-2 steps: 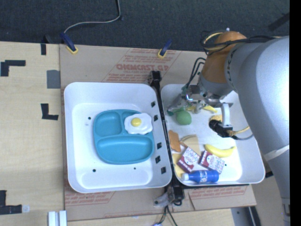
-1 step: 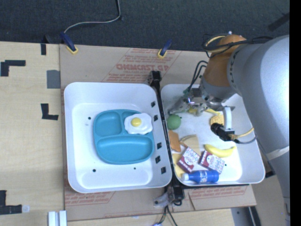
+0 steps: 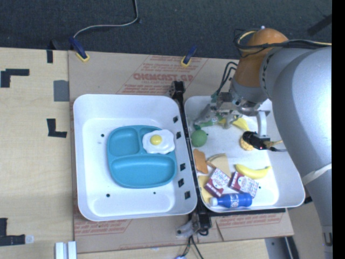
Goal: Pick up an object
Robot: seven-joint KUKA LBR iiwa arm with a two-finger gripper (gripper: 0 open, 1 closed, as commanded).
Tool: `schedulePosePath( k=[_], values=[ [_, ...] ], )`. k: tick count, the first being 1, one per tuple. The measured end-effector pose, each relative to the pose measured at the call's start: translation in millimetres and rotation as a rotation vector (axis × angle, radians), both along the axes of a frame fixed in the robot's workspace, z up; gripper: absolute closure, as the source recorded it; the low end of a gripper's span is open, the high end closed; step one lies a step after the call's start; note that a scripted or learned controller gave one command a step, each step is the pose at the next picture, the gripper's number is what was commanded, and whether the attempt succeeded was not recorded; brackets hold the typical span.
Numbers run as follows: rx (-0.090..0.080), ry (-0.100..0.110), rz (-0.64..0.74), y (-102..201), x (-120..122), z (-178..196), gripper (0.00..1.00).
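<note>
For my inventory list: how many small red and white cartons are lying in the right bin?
2. One red and white carton lies left, the second carton lies right of it, both just above the blue bottle. The arm may hide others.

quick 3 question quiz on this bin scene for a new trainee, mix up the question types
1. True or false: the fried egg lies on the blue tray in the left bin.
2. Which sits nearest the gripper? A) blue bottle B) green ball C) banana
3. Fill in: the banana lies in the ____ bin.

Key: 1 true; 2 B; 3 right
</note>
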State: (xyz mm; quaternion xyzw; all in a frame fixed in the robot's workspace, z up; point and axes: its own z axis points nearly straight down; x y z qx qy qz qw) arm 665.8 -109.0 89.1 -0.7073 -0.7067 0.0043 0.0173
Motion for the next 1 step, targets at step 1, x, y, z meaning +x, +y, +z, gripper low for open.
schedulePosePath(
  k=[1],
  values=[
    [0.004, 0.002, -0.001, 1.4, 1.1, 14.0, 1.0]
  ],
)
